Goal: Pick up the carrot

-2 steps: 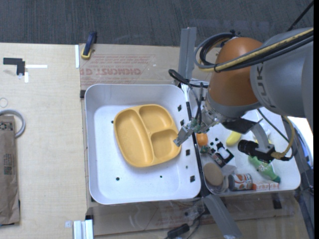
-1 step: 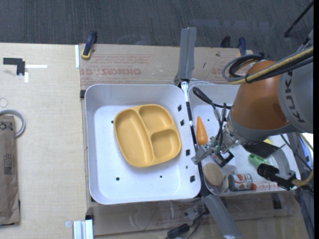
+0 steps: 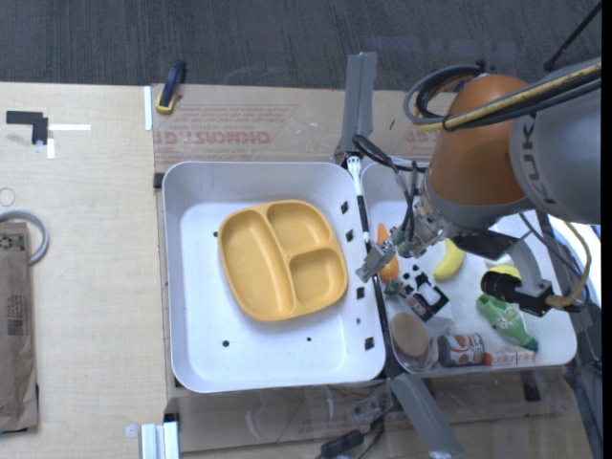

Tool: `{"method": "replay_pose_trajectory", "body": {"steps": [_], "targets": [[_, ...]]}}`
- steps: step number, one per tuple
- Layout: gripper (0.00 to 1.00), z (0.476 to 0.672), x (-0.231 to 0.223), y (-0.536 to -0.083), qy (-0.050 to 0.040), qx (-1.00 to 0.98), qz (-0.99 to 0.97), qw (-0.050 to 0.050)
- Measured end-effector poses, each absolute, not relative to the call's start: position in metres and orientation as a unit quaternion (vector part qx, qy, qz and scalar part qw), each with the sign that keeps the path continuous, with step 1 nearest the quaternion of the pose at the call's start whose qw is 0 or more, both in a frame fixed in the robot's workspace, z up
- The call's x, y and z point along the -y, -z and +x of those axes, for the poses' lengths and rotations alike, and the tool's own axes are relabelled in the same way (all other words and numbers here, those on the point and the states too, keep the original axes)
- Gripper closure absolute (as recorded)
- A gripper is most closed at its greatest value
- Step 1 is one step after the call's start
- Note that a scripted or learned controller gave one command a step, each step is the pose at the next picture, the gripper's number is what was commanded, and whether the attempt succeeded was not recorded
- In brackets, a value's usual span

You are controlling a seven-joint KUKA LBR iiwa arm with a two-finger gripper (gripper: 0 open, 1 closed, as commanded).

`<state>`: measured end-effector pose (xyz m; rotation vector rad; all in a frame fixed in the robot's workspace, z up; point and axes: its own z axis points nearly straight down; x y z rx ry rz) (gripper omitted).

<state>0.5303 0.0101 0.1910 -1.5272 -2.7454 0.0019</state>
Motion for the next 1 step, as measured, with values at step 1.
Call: {"method": "replay_pose_trajectory", "body": {"steps": [1], "targets": [[1.0,0.5309,-0.0086,-0.1997,-0.0012,0.874,-0.487,0.0]]}}
